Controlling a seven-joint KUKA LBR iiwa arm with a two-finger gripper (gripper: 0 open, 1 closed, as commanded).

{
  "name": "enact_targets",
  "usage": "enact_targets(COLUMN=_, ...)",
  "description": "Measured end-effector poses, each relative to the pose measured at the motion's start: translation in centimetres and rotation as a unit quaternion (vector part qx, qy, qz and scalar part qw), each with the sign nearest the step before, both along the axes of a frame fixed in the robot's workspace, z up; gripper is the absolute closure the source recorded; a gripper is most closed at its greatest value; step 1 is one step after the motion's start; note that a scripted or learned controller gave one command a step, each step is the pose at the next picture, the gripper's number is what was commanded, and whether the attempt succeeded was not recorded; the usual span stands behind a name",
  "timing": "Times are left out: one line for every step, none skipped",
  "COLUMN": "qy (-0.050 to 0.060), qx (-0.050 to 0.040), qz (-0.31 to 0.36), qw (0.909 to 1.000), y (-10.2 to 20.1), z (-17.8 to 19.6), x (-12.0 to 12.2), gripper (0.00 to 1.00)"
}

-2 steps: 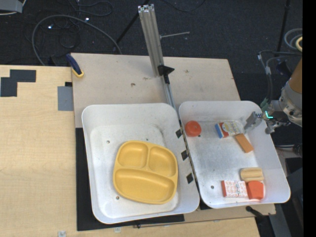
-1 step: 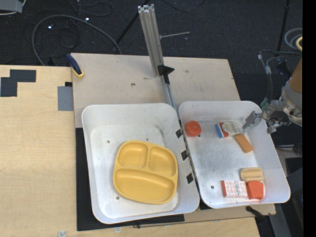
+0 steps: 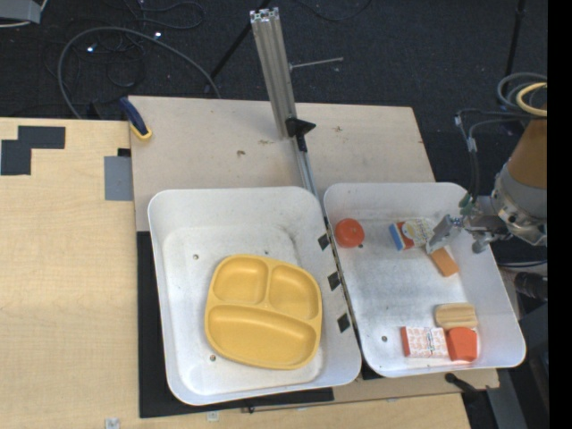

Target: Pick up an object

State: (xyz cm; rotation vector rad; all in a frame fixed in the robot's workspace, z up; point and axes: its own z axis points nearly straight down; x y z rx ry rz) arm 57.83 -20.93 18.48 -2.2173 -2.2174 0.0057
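Note:
The right bin (image 3: 393, 284) holds several small objects. A red ball (image 3: 349, 232) lies at its far left, and a small blue, white and orange carton (image 3: 407, 234) sits to the ball's right. An orange block (image 3: 444, 262) lies tilted near the bin's right wall. At the front right are a tan block (image 3: 455, 315) and a red and white box (image 3: 438, 342). My gripper (image 3: 458, 236) hangs low over the bin's far right side, just above the orange block and right of the carton. I cannot tell whether it touches the block.
The left bin (image 3: 179, 239) bears a yellow divided plate (image 3: 264, 311). A metal post (image 3: 277, 70) rises behind the bins where they meet. The arm's orange band (image 3: 534, 155) is at the right edge.

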Motion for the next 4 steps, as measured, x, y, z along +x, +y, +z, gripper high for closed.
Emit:
enact_targets(qy=0.000, qx=0.0005, qz=0.000, qw=1.0000, y=0.2, z=-6.4, x=0.3, gripper=0.00)
enact_targets(qy=-0.006, qx=-0.0017, qz=-0.001, qw=1.0000, y=0.1, z=-8.2, x=0.5, gripper=0.00)
enact_targets(qy=-0.005, qx=-0.0027, qz=-0.001, qw=1.0000, y=0.0, z=-7.4, x=0.4, gripper=1.00)
enact_targets(qy=-0.005, qx=-0.0012, qz=0.001, qw=1.0000, y=0.3, z=-1.1, x=0.7, gripper=1.00)
